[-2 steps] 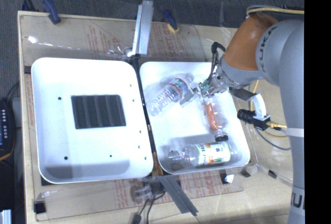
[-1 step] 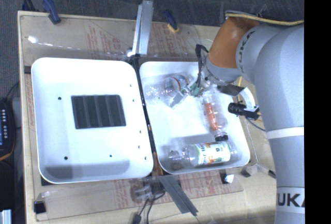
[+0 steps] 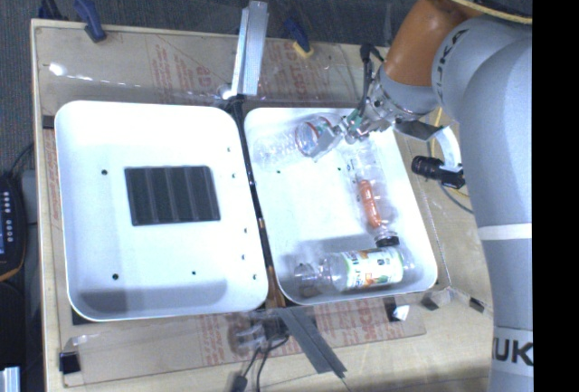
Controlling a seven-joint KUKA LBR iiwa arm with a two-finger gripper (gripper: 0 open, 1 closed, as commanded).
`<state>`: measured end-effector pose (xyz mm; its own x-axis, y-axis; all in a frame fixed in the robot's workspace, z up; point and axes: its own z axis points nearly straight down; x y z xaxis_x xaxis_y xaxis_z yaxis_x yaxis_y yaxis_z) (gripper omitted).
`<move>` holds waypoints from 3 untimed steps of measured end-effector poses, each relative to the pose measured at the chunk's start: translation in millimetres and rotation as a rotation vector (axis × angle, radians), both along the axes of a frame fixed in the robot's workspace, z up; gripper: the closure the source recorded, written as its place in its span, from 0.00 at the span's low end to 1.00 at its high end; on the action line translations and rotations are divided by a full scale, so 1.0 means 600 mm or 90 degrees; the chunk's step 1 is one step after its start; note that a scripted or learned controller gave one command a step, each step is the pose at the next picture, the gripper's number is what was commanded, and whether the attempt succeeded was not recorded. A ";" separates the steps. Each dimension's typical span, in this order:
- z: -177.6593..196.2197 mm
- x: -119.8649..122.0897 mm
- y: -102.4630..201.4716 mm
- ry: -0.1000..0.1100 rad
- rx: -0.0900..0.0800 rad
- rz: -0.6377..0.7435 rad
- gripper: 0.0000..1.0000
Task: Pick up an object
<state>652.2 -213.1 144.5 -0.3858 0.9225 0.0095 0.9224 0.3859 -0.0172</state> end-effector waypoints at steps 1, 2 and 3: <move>-0.085 -0.006 -0.014 0.006 -0.004 0.137 0.00; -0.089 -0.004 -0.008 0.004 -0.002 0.026 0.00; -0.078 -0.003 -0.009 0.001 -0.003 0.096 0.00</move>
